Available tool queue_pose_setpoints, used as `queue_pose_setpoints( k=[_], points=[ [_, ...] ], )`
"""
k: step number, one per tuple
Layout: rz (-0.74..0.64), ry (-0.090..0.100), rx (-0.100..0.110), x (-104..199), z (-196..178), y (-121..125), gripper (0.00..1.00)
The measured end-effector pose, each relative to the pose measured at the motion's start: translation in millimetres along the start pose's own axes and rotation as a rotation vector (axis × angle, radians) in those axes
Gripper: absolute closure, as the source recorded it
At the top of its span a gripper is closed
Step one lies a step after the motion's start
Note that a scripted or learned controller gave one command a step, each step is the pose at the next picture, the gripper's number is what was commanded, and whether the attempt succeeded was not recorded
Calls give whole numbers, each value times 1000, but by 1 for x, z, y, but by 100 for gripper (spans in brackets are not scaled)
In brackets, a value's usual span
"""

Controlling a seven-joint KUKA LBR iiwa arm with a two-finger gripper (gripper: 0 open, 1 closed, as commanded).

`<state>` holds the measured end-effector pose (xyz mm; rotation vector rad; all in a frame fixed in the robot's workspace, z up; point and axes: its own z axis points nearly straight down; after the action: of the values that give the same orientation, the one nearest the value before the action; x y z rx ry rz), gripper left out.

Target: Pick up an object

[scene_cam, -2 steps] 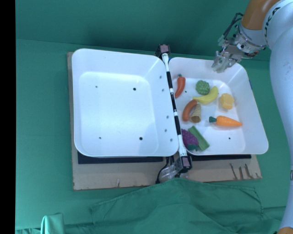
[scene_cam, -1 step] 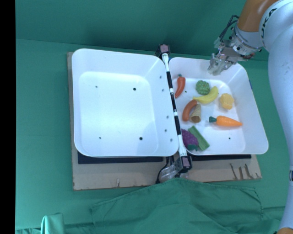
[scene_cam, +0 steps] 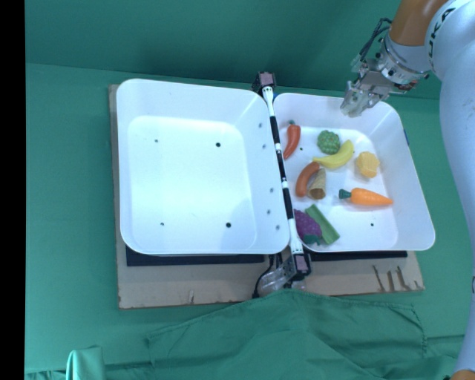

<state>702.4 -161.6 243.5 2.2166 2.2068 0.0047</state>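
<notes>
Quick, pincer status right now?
Pincer: above the right bin's far rim, nothing seen between its tips; open or closed cannot be told.

Grey arm point(scene_cam: 454, 111) with an orange band point(scene_cam: 417, 18); dark lettering beside it; thin cables run along the silvery gripper point(scene_cam: 358, 104) above the fingers.

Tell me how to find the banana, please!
Look in the right bin, the one full of toy food. Near its middle lies the banana, just below the green broccoli and left of the yellow corn. It's the only curved yellow piece.
</notes>
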Motion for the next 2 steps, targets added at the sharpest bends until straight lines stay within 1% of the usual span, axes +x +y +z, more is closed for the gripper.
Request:
queue_pose_setpoints(
  k=[2],
  points=[
    [4, -8, -13, -2, -28, 3, 100]
  ],
)
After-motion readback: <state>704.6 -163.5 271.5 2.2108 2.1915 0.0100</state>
